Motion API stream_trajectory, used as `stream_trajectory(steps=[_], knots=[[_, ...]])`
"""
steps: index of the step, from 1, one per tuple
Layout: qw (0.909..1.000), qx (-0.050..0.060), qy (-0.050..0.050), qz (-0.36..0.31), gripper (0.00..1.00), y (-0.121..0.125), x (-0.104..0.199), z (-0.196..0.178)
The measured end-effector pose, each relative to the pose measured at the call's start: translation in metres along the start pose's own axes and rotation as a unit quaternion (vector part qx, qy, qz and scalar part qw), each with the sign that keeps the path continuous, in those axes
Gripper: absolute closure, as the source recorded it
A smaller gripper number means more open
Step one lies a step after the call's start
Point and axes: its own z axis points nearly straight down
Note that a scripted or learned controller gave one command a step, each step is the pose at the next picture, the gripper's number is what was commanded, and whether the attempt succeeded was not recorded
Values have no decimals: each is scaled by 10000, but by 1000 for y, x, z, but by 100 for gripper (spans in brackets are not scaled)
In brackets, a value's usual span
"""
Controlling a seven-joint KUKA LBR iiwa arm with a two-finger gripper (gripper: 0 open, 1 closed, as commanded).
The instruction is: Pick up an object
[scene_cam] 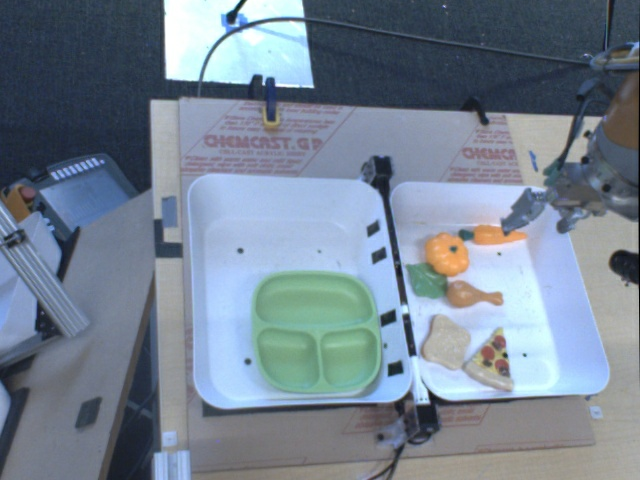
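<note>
Approach step. Gripper (545, 210) hovers over the right bin (570, 298), fingers spread, nothing between them. Carrot (488, 234) lies just beside its left fingertip (nearest candidate). Next move likely calls for centring over it, then descending.

A green tray (316, 332) with three compartments is seen in the left bin (215, 218). A yellow clamp (270, 116) is fixed at the board's (330, 138) far edge, a cable (420, 36) beyond it.
</note>
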Motion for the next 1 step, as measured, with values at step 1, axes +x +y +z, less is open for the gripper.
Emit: stream_trajectory(steps=[1], knots=[[10000,-56,-9,-12,0,2,0,-7]])
